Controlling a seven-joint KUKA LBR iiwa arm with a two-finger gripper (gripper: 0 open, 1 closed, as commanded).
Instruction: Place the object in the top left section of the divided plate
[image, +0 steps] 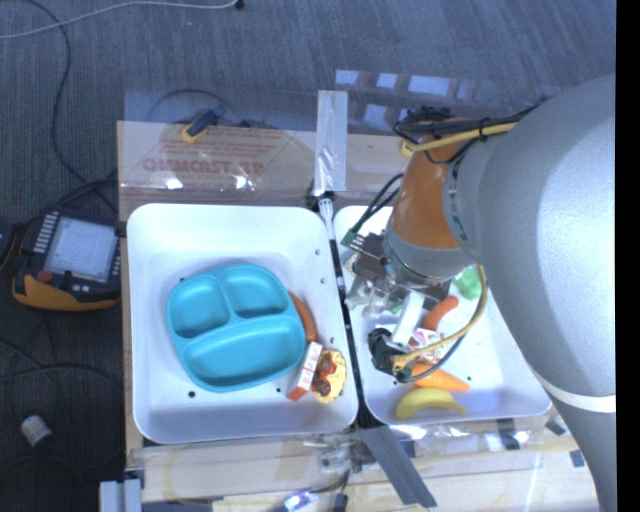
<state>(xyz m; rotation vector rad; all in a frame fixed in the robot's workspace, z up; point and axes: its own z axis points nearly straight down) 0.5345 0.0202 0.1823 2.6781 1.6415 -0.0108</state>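
Far left, off the bench, a handheld pendant (62, 262) with a grey screen lies on the floor. Left bin (150, 330) holds the blue divided plate (238, 325): rounded rectangle, two small sections along its upper edge, one big section below, tilted a bit so its long axis runs left to right, slightly down toward the right. Plate's top left section sits near the bin's left middle. Along the plate's right edge lies an orange carrot-like stick (305, 318), touching or just beside the rim. Lower right of plate: a small red-white box (306, 369) and a yellowish toy with red bits (329, 374), clustered against the bin's right wall. Right bin (520, 395): my gripper (385, 305) is down among the toys, just right of the divider; cannot tell how my jaws stand, clutter hides them. Below it an orange carrot (442, 380) and a yellow banana (428, 404), both lying roughly left to right. Which object is the task's, cannot tell.
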